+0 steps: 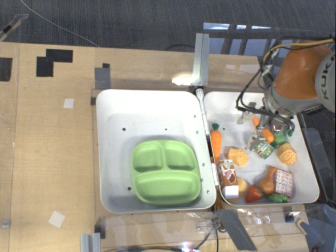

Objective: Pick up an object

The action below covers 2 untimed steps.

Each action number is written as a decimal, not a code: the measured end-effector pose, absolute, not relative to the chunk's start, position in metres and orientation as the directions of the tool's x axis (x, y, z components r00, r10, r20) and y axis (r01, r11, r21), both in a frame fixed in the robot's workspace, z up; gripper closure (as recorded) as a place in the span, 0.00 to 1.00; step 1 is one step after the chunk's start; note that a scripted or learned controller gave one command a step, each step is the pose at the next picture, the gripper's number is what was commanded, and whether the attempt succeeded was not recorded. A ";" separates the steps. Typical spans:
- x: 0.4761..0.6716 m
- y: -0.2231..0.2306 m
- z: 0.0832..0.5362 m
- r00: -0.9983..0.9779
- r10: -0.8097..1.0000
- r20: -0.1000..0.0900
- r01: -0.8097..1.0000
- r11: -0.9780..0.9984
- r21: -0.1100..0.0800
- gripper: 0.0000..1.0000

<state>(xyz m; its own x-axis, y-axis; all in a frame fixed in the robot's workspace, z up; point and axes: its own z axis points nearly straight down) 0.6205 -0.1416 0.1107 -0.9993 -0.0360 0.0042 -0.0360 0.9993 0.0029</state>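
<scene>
I see the arm [302,77] low over the right bin [314,190], the gripper [266,133] down among crowded toys. I cannot tell how the grasp stands. An orange piece [268,135] and a green packet [264,148] sit right beneath. My worry: it could catch two things, or nudge the corn [287,154] aside.

My counter [47,156] is pale wood, its grain running lengthwise under an even, soft light. Black patches [52,61] mark its far left part, and small pale squares of tape [69,103] lie scattered on it. Beyond the far edge stretches dark grey carpet [121,12], crossed by a thin pale cable [52,21]. A metal upright [200,59] stands at the back between the bins, with a bright glare spot [182,79] just beside its foot.
</scene>
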 end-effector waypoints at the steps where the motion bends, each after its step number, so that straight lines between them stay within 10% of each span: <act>1: 0.633 -0.132 0.089 -0.999 -0.030 -0.013 -0.030 1.000 -0.002 0.00; 2: 0.638 -0.131 0.105 -0.999 -0.037 -0.028 -0.037 0.999 -0.005 1.00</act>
<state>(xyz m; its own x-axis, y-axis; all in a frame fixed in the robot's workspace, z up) 0.6377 -0.1310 0.1048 -0.9989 -0.0368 -0.0283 -0.0367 0.9993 -0.0046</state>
